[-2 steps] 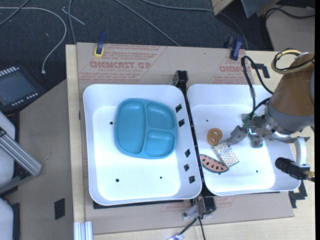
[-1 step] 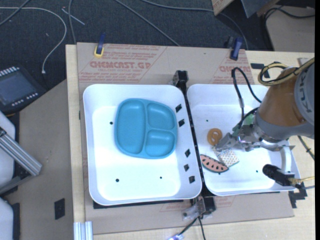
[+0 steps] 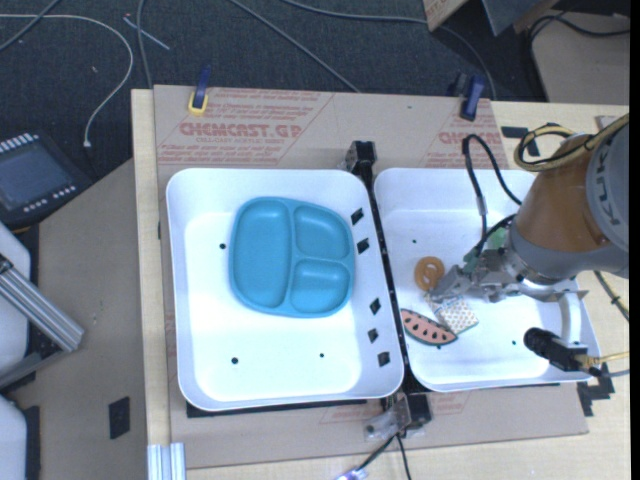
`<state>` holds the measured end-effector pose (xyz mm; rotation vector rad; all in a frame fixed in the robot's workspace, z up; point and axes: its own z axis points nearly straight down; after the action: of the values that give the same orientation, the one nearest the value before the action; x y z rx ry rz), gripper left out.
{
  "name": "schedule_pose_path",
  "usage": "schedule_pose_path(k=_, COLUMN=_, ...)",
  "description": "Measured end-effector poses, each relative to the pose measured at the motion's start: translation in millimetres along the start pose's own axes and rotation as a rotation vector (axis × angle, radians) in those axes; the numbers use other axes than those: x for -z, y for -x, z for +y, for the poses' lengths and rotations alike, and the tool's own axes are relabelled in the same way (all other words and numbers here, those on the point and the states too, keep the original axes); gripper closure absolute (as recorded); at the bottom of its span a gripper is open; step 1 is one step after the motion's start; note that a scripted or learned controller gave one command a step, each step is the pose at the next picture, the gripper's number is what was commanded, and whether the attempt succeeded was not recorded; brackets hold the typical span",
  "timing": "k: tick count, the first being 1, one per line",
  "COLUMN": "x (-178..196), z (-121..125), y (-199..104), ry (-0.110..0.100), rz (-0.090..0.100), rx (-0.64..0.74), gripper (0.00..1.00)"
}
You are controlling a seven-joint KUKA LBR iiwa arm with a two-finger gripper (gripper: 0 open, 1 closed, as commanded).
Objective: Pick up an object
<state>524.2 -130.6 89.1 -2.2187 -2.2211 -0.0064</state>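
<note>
closest to the camera, just in front of the gripper (image 3: 452, 288), lay a toy watermelon slice (image 3: 428, 328), red with a dark rind. its long axis ran across the view and dipped slightly towards the arm's side. between that slice and the gripper, touching or nearly touching both, sat a small checked white piece (image 3: 460, 316), perhaps a waffle or a cracker, though it was too small to name with confidence. the gripper itself hung low over the floor of the white bin (image 3: 430, 208) on the arm's side, and the view did not show whether it was open or closed, nor that it had hold of anything. just beyond the gripper, on the side away from the arm (image 3: 560, 223), lay a brown pretzel (image 3: 429, 271), round with no clear long axis. by this reading the checked piece was the likeliest target, since it lay almost under the tool on its near side, so the coming move probably called for a small shift towards the camera and then a descent. the pretzel would have needed a similar shift the opposite way. well apart from the gripper, across the shared wall, a blue divided plate (image 3: 292, 256) lay flat in the other bin (image 3: 270, 353).
</note>
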Motion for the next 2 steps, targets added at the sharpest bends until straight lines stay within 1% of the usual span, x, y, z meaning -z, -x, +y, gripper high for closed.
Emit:
schedule_pose_path(k=1, x=13, z=3, y=-1, ry=0.009, rz=0.000, rx=-0.001, gripper=1.00)
schedule_pose_path(k=2, x=60, z=-1, y=7, ry=0.003, rz=-0.006, rx=-0.001, gripper=1.00)
